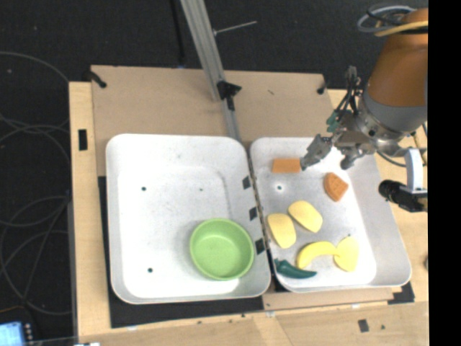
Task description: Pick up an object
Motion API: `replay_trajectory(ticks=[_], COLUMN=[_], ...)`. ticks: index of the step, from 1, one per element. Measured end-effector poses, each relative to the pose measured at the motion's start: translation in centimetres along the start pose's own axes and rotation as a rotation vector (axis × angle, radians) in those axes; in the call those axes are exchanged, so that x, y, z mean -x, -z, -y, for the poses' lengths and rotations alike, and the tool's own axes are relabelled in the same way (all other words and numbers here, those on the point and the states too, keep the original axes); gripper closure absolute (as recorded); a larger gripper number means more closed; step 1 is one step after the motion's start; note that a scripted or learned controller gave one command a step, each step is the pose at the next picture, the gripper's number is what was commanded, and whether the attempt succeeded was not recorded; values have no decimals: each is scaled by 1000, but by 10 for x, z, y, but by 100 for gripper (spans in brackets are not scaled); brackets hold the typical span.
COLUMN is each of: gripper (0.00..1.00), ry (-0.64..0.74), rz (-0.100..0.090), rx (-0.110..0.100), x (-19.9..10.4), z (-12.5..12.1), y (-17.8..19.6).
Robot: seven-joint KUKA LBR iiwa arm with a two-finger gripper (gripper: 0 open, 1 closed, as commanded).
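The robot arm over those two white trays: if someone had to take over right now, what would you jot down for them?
Gripper: open, holding nothing, hanging over the back of the right bin, between the orange block and the orange wedge.
Right bin, nearer the front: two pale yellow pieces, a banana, a yellow slice and a green pepper at the front edge.
Left bin: a green bowl.
Done: nothing lifted.
Left: lower onto one object, close, lift. The two orange ones look closest.
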State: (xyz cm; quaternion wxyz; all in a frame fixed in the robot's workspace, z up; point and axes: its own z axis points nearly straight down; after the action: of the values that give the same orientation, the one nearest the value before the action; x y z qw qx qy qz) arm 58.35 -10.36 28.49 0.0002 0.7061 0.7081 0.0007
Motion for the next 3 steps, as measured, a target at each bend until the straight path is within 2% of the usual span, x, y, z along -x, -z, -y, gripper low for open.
replay_trajectory(ticks=[1, 3], gripper=[0, 0], ry=[-1, -4], rz=[0, 2], rx=[0, -4], x=[0, 7], z=[0, 3], y=[0, -84])
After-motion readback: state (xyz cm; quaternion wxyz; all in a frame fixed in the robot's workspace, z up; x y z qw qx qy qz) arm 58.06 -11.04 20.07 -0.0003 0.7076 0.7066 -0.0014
